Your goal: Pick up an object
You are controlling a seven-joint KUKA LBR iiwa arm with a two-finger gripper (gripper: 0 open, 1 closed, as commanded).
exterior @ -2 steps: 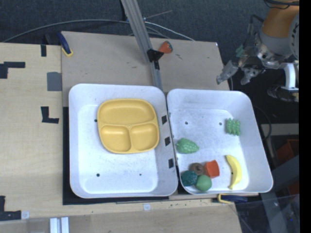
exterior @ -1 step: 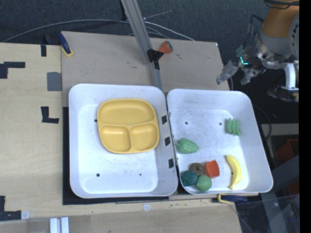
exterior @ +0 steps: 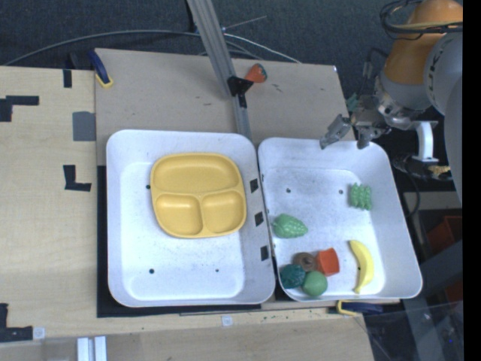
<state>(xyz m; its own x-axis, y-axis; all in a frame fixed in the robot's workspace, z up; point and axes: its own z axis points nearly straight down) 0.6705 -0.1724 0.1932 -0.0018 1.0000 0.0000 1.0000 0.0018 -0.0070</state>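
We see the fingers [exterior: 346, 134] of our arm spread open with nothing between them, up over the far edge of the right bin [exterior: 391, 201]. We have not picked anything yet. All the toys wait in that right bin. A light green bumpy toy [exterior: 360, 196] sits alone near the right wall. A green leafy toy [exterior: 289, 226] sits alone near the left wall. Down at the near end, a yellow banana [exterior: 363, 265] lies by the right wall, and a red block [exterior: 328, 261], a brown ring [exterior: 305, 260], a dark green toy [exterior: 292, 276] and a green ball [exterior: 315, 283] are all squished together. The left bin [exterior: 120, 224] has a yellow tray [exterior: 198, 195] in it, which looks too wide for our fingers. We think the best pick is a toy that sits alone, like the light green bumpy one, since it is closest and nothing crowds it. To do it well, we should come straight down over its middle, keep the fingers wide so one goes on each side, stay off the bin wall, then squeeze and lift slowly. The crowded pile looks harder, since we might bump a neighbor.
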